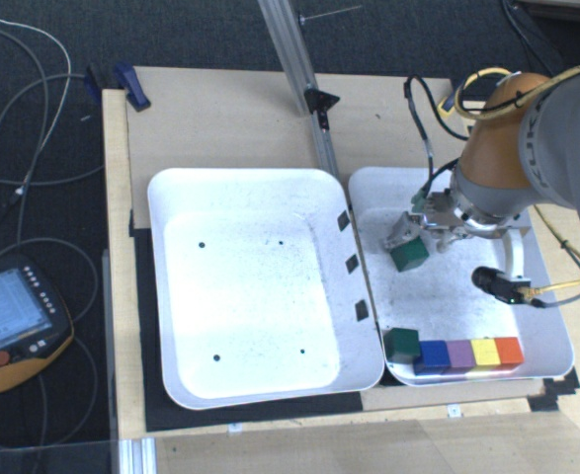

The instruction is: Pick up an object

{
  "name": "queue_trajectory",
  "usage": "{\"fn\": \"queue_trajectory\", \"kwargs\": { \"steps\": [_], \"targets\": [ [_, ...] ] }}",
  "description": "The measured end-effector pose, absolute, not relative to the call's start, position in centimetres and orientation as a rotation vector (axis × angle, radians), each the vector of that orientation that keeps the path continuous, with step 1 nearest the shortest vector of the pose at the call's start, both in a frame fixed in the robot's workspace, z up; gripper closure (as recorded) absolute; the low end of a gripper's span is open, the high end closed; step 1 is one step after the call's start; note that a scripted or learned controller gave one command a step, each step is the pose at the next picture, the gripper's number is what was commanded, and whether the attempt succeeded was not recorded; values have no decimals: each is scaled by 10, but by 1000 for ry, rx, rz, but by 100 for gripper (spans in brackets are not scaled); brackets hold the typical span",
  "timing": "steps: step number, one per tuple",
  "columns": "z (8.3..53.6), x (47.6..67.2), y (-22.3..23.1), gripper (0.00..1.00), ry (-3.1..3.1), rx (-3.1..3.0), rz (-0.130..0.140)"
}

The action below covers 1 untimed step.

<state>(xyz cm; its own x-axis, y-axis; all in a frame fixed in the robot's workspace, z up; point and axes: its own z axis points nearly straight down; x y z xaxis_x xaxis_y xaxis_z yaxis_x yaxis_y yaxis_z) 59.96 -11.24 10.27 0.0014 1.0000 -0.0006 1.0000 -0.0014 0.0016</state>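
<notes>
Green block (408, 256) just below jaws, right bin (556, 339).

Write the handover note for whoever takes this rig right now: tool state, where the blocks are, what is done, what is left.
Tool: over the right bin, with a green block at its tip. Whether the block is gripped or just touched, I cannot tell.
Other blocks: a row along the right bin's near edge, left to right dark green block, blue block, purple block, yellow block, orange block.
Left bin: no blocks in it.
Done: tool is at a block.
Left: confirm the grasp and a clear lift.
</notes>
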Motion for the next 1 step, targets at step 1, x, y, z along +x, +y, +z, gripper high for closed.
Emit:
{"fn": "queue_trajectory", "kwargs": {
  "steps": [1],
  "targets": [
    [100, 589, -104, 0, 2224, 2224, -2]
  ]
}}
